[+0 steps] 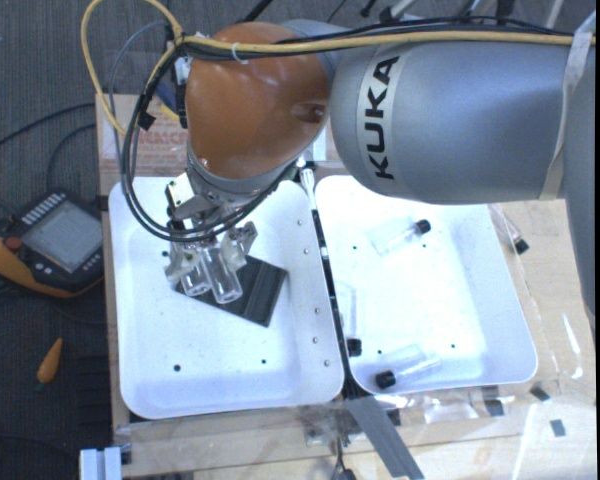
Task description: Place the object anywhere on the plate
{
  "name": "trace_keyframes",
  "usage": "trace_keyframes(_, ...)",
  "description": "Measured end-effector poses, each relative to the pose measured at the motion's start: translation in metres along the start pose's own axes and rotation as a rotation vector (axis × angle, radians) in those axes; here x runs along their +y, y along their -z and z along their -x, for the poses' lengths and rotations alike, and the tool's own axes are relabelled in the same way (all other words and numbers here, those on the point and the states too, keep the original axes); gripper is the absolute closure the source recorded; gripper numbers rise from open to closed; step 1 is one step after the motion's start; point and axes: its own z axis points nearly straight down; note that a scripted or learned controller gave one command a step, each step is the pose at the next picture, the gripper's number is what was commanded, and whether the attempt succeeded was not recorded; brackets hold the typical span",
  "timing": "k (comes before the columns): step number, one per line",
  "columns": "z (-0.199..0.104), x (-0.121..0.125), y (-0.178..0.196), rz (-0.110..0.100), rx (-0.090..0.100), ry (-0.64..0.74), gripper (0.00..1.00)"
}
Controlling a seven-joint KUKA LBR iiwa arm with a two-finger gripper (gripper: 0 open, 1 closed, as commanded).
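My gripper (209, 271) hangs low over the left bin (160, 368), under the orange wrist band. A dark, flat, square plate (255, 293) lies in that bin, tilted, and the gripper sits over its left edge and covers part of it. In the right bin (480, 298) lie two clear vials with black caps, one (400, 235) toward the back and one (408, 362) near the front edge. I cannot make out any object at the gripper tip.
A small black piece (353, 346) rests by the right bin's left wall. A control pendant (55, 243) and an orange tool (48, 360) lie on the floor to the left. Yellow and black cables (130, 118) loop around the wrist above the left bin.
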Motion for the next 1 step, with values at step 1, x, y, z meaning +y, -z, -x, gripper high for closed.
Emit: trace_keyframes(1, 0.0138, 0.0246, 0.2005, -0.003, -0.001, 0.251, 1.00)
